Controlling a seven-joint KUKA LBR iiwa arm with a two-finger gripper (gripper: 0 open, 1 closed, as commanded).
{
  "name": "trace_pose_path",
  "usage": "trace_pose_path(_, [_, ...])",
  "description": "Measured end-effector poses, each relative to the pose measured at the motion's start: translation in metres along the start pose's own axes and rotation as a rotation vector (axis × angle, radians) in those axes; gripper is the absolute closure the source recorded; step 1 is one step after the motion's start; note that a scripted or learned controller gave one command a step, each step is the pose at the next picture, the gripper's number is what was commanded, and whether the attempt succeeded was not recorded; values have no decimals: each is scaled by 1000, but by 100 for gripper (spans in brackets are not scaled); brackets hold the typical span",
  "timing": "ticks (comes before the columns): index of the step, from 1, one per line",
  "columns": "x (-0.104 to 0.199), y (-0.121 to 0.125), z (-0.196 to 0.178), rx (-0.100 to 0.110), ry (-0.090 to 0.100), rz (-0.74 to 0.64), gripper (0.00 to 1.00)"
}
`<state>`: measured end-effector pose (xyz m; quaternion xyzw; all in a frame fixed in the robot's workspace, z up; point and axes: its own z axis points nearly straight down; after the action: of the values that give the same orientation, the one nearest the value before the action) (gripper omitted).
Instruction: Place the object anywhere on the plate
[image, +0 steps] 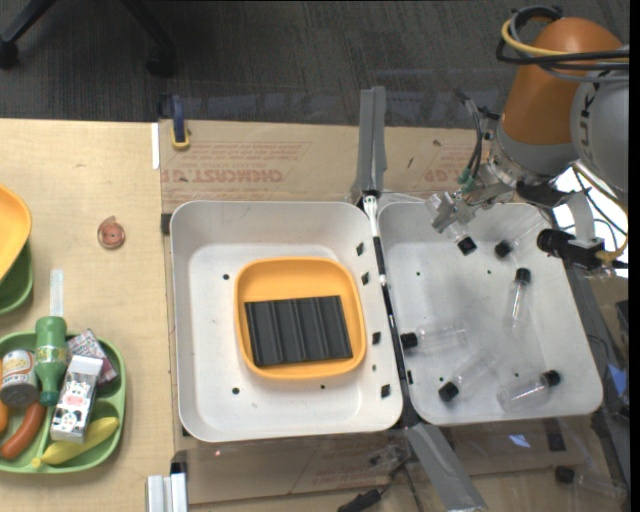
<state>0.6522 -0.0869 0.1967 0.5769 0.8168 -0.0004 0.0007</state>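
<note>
- Bench holds two white bins; the left bin (190, 300) carries a yellow plate (300, 272) with a dark ribbed centre.
- Clear tubes (517, 298), black-capped, lie scattered in the right bin (580, 395).
- Gripper (450, 212) is over that bin's far-left corner; grip state cannot be told.

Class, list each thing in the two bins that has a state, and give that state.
Yellow plate: upright, in the left bin
Grey ribbed block: flat on the plate
Clear vials: capped, lying on their sides, right bin
Gripper: over the right bin's far side
</note>
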Motion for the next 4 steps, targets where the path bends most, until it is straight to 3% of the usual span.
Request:
trace_pose_path(1, [20,0,6,2,2,-243,100])
trace_pose_path(2, [35,20,-2,-2,0,-506,100])
trace_pose_path(3, [54,20,-17,-2,0,-737,100])
trace_pose_path(4, [48,17,-13,-3,-1,-988,100])
